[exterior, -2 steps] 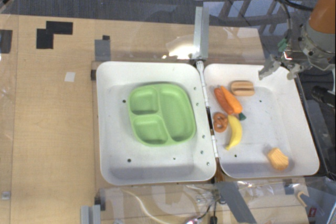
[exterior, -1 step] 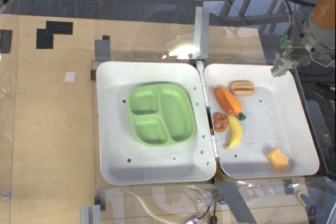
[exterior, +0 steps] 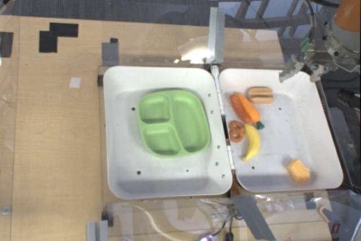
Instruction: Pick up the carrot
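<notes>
Nearest you, an orange-yellow block (exterior: 298, 171) sits low in the right bin (exterior: 327, 138), then a banana (exterior: 252, 143) and pretzel (exterior: 236, 131). Your carrot (exterior: 244, 108) lies just beyond, beside a bun (exterior: 260, 95). Farthest, the gripper (exterior: 299, 68) hovers at the bin's back rim, apparently holding nothing.

Orange carrot (exterior: 245, 108) flat in the right bin; angled diagonally; green tip beside the banana
</notes>
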`<state>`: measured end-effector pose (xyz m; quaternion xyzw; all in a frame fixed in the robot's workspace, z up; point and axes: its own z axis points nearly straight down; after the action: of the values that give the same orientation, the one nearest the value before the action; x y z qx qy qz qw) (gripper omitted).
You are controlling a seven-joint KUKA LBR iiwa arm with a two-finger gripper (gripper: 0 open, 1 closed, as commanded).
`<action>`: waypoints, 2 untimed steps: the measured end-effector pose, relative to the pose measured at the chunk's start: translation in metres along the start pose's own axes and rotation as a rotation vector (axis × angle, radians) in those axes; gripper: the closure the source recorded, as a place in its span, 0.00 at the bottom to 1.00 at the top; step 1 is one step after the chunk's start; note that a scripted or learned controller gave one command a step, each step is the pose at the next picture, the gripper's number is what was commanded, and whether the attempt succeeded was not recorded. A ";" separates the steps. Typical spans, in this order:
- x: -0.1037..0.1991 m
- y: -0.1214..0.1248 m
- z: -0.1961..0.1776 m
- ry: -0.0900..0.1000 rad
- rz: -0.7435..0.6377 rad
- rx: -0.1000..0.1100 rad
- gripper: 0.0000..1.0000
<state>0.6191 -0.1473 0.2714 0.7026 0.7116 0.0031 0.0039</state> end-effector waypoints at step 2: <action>0.064 -0.008 0.096 0.002 -0.239 0.005 0.00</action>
<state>0.6111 -0.0839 0.1751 0.6128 0.7902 0.0014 0.0019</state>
